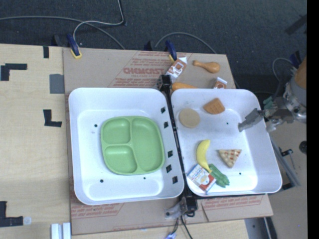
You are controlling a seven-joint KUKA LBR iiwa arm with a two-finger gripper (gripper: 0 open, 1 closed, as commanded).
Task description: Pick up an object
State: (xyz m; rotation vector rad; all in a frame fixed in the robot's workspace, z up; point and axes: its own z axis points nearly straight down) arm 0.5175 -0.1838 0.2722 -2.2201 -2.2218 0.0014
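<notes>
Cardboard sheet [144, 71] on wooden bench [25, 133], 2 white bins [84, 103]; tool [249, 119] grip unclear.

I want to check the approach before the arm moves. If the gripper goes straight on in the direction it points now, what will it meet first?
The gripper points left and slightly down, over the right bin. Going straight on, it would probably meet the banana first; its height above the bin is unclear.
</notes>
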